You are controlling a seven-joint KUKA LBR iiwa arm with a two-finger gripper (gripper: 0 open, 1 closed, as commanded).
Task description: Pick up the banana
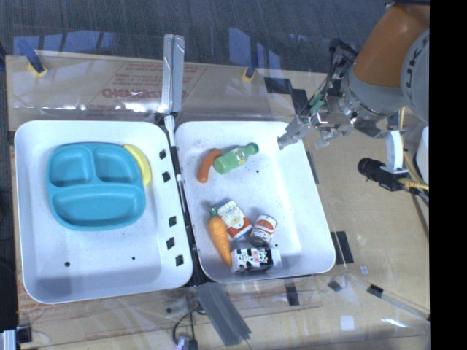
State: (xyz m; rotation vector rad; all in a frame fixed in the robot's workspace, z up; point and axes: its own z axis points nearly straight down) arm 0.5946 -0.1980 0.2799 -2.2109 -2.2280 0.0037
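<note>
From above, the desk (365, 217) holds two white bins side by side. The left bin (44, 268) has a blue plate (95, 184) in it, with three parts for food. The banana (140, 164) is yellow and lies in this left bin, touching the right edge of the blue plate, close to the bin's right wall. Only a curved strip of it shows beside the plate.

The right bin (299, 195) has more things in it. Near the top lie an orange sausage-shaped toy (207, 165) and a green bottle (235, 158), touching each other. Lower down is a carrot (219, 239) with a green top. Just beside it is a small red and white carton (233, 219). Next to that is a little red and white can (263, 229). Below them, near the bin's front wall, lies a black and white box (255, 258).

The arm (387, 49) comes in from the right, grey with a big orange part. Its hand (290, 138) hangs over the top right corner of the right bin. It is well apart from the banana, with the whole right bin between them. The hand looks like one thin grey tip from here, so you cannot tell if it is spread or pressed together. Nothing shows between its tips.
</note>
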